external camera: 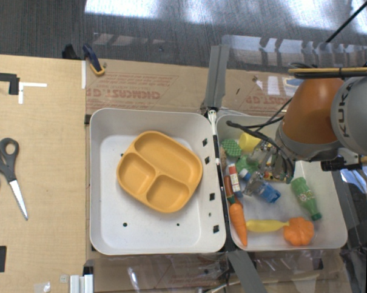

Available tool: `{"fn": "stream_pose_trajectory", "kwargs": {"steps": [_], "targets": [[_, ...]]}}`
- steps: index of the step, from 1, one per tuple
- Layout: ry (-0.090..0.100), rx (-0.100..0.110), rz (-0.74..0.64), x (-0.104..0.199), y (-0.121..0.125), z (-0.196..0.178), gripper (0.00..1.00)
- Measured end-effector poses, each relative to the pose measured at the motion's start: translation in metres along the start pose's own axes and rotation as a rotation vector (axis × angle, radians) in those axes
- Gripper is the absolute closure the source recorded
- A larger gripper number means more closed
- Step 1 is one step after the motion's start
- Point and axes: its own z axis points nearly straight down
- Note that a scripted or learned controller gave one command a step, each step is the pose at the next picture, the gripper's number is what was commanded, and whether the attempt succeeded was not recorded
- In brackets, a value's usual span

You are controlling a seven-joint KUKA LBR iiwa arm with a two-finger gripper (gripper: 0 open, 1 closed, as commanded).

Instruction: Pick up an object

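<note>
On the bench at far left lie scissors (9,168); the left bin (98,230) holds a yellow divided plate (160,171). In the right bin (334,237) the toys crowd together: a carrot (238,221), a banana (266,225), an orange pumpkin (299,231), a green bottle (306,198). The gripper (269,168) hangs low over the clutter near a blue toy (269,193); whether its fingers are apart cannot be told. A clean pick likely needs a straight descent onto one isolated piece.

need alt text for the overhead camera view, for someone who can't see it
A grey and orange robot arm reaches from the right, its claw low in the right bin among toy food: a carrot, banana, orange pumpkin and green bottle. The left bin holds a yellow divided plate.
</note>
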Motion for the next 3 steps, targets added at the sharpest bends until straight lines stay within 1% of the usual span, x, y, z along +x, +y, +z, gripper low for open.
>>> {"fn": "stream_pose_trajectory", "kwargs": {"steps": [1,2,3], "targets": [[0.000,0.000,0.018,0.011,-0.005,0.000,0.00],[0.036,0.007,0.015,-0.050,0.005,0.001,0.00],[0.004,0.001,0.148,0.007,-0.024,0.000,0.00]]}}
